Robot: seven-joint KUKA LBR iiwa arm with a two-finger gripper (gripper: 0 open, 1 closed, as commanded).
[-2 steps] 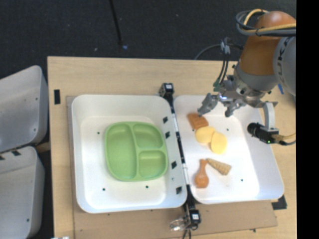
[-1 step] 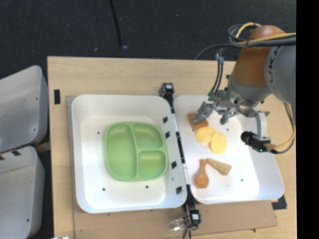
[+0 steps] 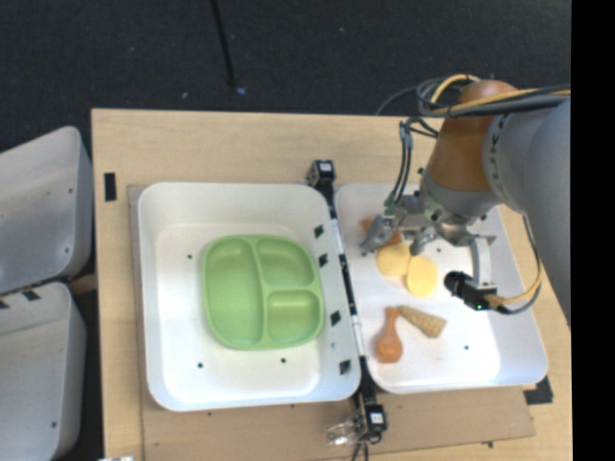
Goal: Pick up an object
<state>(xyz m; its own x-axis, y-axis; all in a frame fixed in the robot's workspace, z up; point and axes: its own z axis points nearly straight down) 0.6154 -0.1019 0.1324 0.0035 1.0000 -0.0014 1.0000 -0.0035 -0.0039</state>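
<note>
1. You cannot tell how far the end effector (image 3: 408, 236) is open: the arm's wrist and orange band (image 3: 461, 157) sit right above it and hide most of it, so only grey metal parts show at its base.
2. Nothing can be made out between its gripping parts, so you cannot say it holds anything. It hangs low over the right bin (image 3: 519, 349), right at the upper edge of the two yellow pieces.
3. A small orange item (image 3: 369, 225) peeks out just left of the end effector; most of it is hidden and you cannot tell what it is.
4. The two pale yellow pieces (image 3: 408, 269) lie touching each other in the right bin, just below the end effector; whether it touches them is unclear.
5. Nearer the front of that bin lie a tan cone-shaped piece (image 3: 425, 322) and an orange pear-shaped piece (image 3: 388, 339), just beside each other.
6. The left bin (image 3: 163, 353) holds a green divided tray (image 3: 261, 289), lying flat, well apart from the arm.
7. Both bins rest side by side on the wooden worktop (image 3: 240, 142).
</note>
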